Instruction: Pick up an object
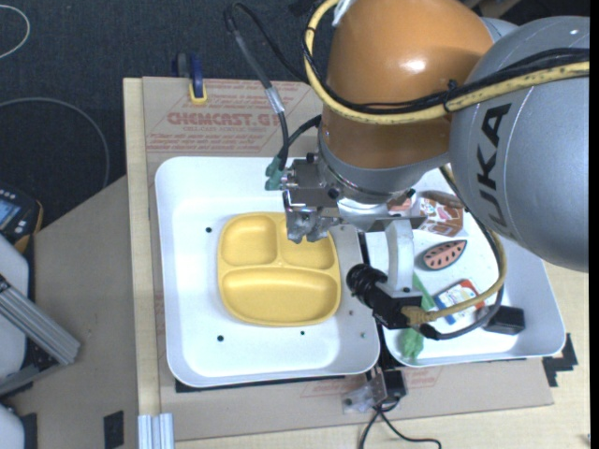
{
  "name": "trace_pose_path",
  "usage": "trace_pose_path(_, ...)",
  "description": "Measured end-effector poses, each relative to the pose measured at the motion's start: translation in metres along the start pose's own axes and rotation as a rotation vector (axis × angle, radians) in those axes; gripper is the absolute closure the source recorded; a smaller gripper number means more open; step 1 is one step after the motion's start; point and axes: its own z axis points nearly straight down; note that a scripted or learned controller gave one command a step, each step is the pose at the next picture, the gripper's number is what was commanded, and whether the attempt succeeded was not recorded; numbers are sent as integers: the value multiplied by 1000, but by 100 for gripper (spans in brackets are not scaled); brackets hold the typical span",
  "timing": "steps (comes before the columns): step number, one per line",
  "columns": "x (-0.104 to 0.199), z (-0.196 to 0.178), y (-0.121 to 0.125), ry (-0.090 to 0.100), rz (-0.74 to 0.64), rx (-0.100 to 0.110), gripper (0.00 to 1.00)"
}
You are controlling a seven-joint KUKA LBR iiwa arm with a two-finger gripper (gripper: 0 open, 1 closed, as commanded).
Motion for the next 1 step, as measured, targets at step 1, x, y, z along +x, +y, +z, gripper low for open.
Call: trace_pose_path(1,-93,-81,1,0,18,-18,100)
